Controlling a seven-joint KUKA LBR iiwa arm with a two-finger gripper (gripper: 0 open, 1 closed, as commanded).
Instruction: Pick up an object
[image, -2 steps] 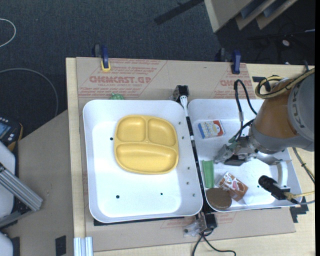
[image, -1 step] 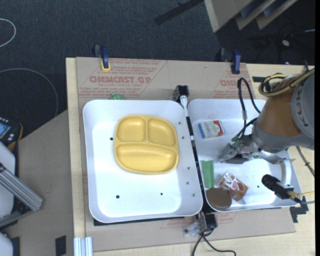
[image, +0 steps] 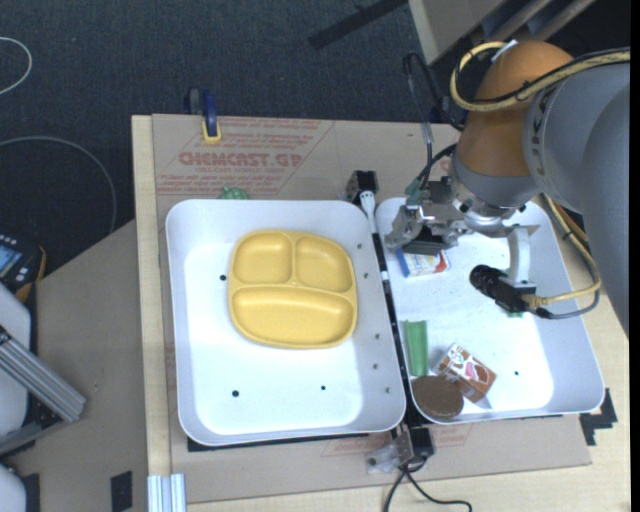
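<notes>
In the right bin (image: 560, 370) my gripper (image: 422, 232) hangs low over the far left corner, just above a small white card with blue and red print (image: 427, 263). Whether it touches the card is hidden. A green stick-shaped pack (image: 415, 346) lies along the bin's left wall. Toward the near edge sit a brown round disc (image: 438, 397) and a red and brown packet (image: 469, 369), touching each other. In the left bin (image: 200, 370) rests a yellow divided plate (image: 293, 288).
The grey arm with its orange band (image: 510, 110) covers the right bin's far right part. A black fitting on a yellow cable (image: 497, 284) hangs over the bin's middle. A blue clamp (image: 209, 112) stands on the board behind the left bin.
</notes>
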